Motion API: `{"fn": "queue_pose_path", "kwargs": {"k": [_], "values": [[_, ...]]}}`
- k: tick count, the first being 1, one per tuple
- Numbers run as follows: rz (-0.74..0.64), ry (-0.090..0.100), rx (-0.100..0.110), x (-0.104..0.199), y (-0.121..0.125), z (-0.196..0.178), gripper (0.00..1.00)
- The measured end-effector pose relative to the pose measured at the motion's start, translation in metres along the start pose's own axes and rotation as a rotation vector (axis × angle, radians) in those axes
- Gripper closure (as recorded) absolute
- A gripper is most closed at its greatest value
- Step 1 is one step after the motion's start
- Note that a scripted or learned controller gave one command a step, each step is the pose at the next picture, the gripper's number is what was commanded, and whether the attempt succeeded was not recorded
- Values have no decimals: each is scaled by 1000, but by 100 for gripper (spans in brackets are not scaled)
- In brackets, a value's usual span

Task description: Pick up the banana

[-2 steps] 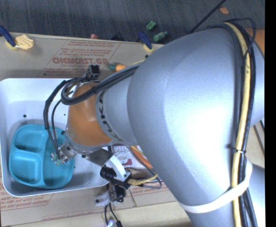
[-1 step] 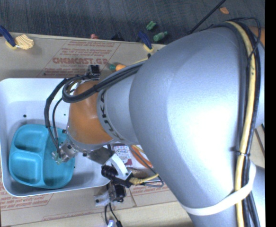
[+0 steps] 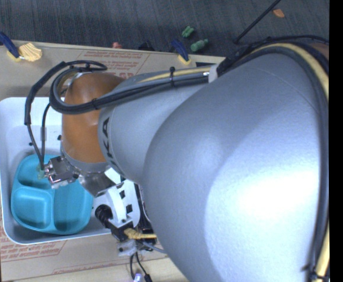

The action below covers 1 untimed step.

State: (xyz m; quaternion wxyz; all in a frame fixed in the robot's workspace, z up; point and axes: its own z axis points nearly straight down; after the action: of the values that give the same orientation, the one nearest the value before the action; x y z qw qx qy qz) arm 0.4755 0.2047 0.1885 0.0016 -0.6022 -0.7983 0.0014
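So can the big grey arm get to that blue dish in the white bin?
Probably yes. The arm hangs with its wrist end right over the blue dish in the white bin, and nothing visible lies between them. The wrist hides part of the dish, though.

I cannot make out the banana's place, pose or state from here: the arm (image 3: 230,157) lies across most of the left bin (image 3: 3,157) and the bench (image 3: 36,248) toward its right edge, hiding whatever is beneath.
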Motion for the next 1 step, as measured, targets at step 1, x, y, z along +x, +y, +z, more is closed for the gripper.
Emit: {"fn": "queue_pose_path", "kwargs": {"k": [1], "values": [[-46,-1,-4,-78,-22,-118,100]]}}
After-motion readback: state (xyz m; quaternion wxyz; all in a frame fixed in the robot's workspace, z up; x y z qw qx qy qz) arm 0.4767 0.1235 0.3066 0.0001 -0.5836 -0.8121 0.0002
